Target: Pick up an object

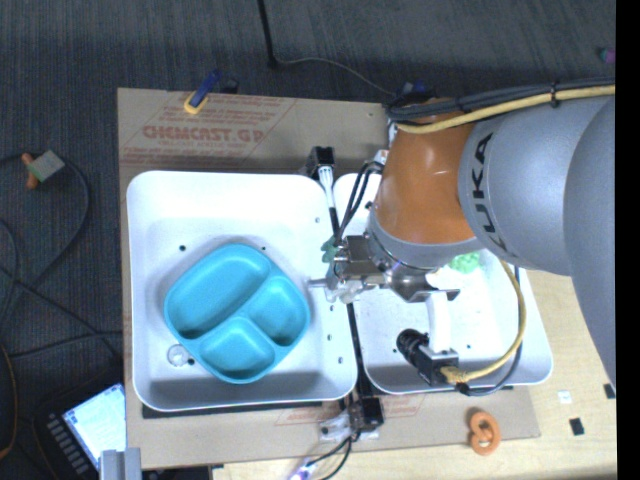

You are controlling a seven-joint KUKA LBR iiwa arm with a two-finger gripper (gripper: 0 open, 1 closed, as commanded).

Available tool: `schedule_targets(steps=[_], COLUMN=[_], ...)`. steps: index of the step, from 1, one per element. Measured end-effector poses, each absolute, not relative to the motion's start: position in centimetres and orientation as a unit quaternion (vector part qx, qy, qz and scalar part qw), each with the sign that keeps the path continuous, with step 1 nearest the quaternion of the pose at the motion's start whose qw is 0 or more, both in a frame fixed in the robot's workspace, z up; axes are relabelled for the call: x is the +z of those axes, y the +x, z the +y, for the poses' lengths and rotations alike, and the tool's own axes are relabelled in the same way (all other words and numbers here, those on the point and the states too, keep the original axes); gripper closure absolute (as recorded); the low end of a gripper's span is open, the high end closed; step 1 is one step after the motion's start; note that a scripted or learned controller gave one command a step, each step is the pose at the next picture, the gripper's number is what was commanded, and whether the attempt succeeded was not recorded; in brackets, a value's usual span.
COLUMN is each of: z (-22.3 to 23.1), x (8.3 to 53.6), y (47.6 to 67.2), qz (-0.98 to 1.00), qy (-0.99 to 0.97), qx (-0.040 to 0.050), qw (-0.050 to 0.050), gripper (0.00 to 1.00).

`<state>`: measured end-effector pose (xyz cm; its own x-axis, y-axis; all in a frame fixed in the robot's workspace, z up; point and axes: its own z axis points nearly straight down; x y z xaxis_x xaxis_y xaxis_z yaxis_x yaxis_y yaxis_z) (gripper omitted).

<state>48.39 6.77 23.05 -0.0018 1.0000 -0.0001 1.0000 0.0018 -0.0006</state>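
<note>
Blue divided tray (pixel 236 311) lies left; my gripper (pixel 345 280) hovers at the bins' shared rim, grip state unclear, risking a rim strike.

bench (pixel 250 128): brown board below me, red lettering at the far left
left bin (pixel 150 218): on it
right bin (pixel 530 358): touching beside
orange ring (pixel 483 430): near right edge

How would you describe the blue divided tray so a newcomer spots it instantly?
Start at the two shallow white bins side by side and take the left white bin, away from the grey and orange arm. Lying in it is a light blue plastic tray with rounded corners and three compartments. It is the largest, brightest thing on the bench.
</note>
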Motion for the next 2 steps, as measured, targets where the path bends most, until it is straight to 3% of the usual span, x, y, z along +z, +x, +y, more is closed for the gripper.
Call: schedule_targets(steps=[1,2], z=[11.4,15.0], x=[10.3,25.9], y=[48.3,48.4], qz=[-0.707,-0.707], qy=[-0.707,-0.707], qx=[0.0015,0.0002], qw=[0.001,0.000], gripper=[1.00,1.00])
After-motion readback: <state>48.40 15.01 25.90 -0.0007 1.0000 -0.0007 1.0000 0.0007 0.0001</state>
